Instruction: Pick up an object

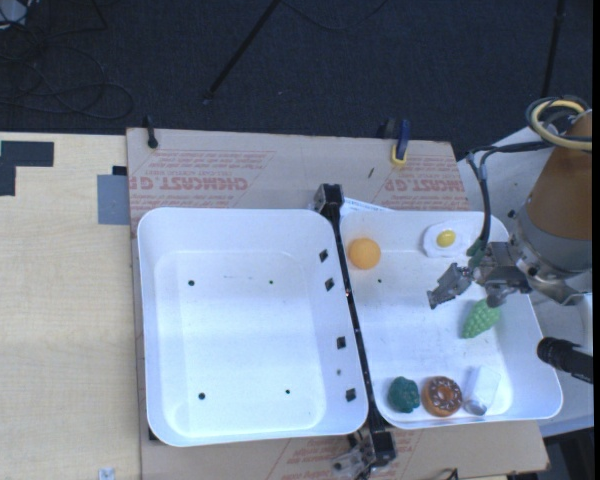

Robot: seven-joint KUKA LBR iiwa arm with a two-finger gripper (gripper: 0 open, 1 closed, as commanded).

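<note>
The right bin [540, 408] holds several small objects. An orange ball [364, 254] lies near its left wall, and a fried-egg toy [443, 239] sits at the back. A light green knobbly piece [481, 320] lies right of centre. Along the front edge are a dark green lump [404, 394], a brown donut [442, 395] and a pale whitish piece [483, 388]. My gripper [472, 286] hangs over the right bin just above the light green piece. Its fingers are spread open, with nothing between them.
The left bin [150, 268] sits beside the right one, with a black divider strip [345, 308] between them. Both rest on a cardboard sheet [230, 173]. The arm's grey body with its orange band [565, 198] and cables stand over the right bin's right edge.
</note>
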